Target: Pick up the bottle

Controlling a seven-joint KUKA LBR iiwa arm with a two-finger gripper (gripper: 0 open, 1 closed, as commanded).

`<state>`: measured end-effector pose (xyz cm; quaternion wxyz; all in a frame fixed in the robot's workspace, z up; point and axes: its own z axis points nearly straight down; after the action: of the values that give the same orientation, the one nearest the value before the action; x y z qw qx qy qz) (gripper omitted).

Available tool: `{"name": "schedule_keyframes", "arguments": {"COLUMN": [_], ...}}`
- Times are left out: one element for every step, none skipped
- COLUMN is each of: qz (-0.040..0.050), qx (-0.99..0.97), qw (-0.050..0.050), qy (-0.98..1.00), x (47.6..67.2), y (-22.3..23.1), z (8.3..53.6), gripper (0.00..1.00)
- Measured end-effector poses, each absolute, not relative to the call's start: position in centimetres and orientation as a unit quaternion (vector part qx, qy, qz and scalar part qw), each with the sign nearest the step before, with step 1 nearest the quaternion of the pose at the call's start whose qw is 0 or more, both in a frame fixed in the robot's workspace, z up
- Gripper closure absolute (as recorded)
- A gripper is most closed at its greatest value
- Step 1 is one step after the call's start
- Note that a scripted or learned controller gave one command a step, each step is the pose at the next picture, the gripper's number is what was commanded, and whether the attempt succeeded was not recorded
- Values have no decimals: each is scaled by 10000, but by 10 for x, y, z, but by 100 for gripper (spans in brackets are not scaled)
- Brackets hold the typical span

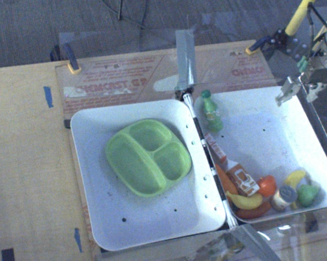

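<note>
A small green bottle (210, 111) with a green cap stands at the far left corner of the right bin (284, 141), close to the wall between the bins. My gripper (297, 91) hovers over the far right edge of that bin, well to the right of the bottle. Its fingers are apart with nothing between them.
A red and white pack (231, 168) lies along the right bin's left wall. Several toy foods crowd the near corner: a banana (247, 199), a tomato (267, 185), a small can (284, 196), a green fruit (307, 194). A green divided plate (149, 157) sits in the left bin (102, 212).
</note>
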<state>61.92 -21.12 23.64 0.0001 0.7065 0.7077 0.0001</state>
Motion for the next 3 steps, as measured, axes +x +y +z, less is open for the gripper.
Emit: {"name": "schedule_keyframes", "arguments": {"qz": [-1,12,0], "qx": [6863,7937,8343], "qw": [0,15,4], "qy": [7273,6083,5513], "x": [667,668,667], "y": [-139,-119,-64], "z": [144,88,186], "gripper": [0,0,0]}}
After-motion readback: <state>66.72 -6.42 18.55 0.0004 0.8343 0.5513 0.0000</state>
